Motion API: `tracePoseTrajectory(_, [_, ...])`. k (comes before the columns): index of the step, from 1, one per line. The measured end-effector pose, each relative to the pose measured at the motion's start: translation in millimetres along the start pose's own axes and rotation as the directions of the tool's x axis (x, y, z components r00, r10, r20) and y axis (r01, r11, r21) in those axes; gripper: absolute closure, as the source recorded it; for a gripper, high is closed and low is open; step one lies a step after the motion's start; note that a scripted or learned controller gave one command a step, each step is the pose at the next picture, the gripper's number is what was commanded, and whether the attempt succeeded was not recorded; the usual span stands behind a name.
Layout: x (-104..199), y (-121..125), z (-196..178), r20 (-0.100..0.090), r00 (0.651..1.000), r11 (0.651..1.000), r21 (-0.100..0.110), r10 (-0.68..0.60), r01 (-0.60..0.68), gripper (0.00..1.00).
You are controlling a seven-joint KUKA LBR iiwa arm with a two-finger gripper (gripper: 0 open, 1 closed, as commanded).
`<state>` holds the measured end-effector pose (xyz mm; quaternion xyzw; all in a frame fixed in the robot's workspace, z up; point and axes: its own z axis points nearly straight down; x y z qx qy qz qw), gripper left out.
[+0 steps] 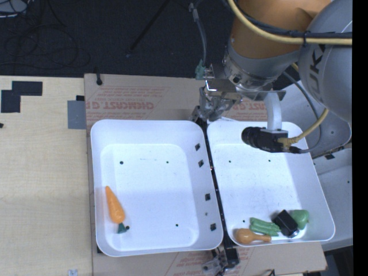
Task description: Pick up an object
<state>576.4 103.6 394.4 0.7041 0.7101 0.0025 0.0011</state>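
Note:
An orange carrot (114, 206) with a small dark green top lies near the front left corner of the left bin (144, 134). Along the front edge of the right bin (313, 171) sit an orange pear-shaped piece (251, 236), a green bean-like piece (264, 226), a black block (286, 222) and a green lump (299, 216), close together. My gripper (210, 110) hangs at the back, above the rims where the two bins meet, far from all of these. Nothing shows between its fingers.
The big grey and orange arm body (276, 22) fills the upper right. A black cylindrical part (261, 138) on a cable hangs over the back of the right bin. Cardboard (138, 99) lies under both bins; the wooden bench (40, 177) extends left.

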Motion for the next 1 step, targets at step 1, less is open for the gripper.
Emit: tracePoseTrajectory(1, [-69.8,25.3,-69.4,0.004,1.000,1.000,-0.001,0.014,-0.014,1.00])
